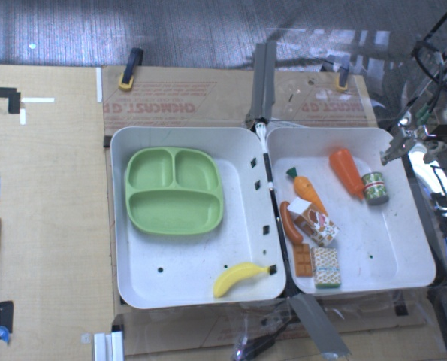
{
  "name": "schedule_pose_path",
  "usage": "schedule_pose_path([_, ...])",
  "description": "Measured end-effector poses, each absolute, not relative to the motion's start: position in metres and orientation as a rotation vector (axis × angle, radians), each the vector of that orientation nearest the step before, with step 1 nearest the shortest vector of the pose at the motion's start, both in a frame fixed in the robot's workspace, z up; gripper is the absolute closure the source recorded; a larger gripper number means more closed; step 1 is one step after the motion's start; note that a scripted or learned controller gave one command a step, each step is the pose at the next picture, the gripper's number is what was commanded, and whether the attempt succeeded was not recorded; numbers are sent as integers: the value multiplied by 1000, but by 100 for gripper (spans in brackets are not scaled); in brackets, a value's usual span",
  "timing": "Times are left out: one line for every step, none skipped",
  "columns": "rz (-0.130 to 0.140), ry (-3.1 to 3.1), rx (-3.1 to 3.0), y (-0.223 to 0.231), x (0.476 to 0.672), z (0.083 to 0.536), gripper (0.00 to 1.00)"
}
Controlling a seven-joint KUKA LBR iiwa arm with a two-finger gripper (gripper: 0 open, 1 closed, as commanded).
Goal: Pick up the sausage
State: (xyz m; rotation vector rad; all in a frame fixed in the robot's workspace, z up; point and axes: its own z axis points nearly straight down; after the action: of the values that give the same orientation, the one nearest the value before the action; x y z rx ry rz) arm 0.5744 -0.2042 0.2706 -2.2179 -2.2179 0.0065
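Observation:
The sausage, a slim red-brown piece, lies lengthwise along the left wall of the right bin. A small printed carton rests against its right side, and an orange carrot lies just above it. My gripper hangs over the right bin's far right corner, well away from the sausage, with the arm and its cables behind it at the view's right edge. Nothing shows in its grasp.
The right bin also holds an orange-red bottle-like piece, a small can, a cracker box and a waffle-like orange block. The left bin holds a green divided plate and a banana.

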Motion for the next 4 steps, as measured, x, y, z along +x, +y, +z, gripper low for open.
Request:
schedule_pose_path([10,-2008,-2409,-197,527,283,0])
schedule_pose_path([10,-1733,-2614,-180,573,98,0])
schedule_pose_path([18,-1731,-2610,-181,572,102,100])
schedule_pose_path([18,-1731,-2610,-181,572,102,0])
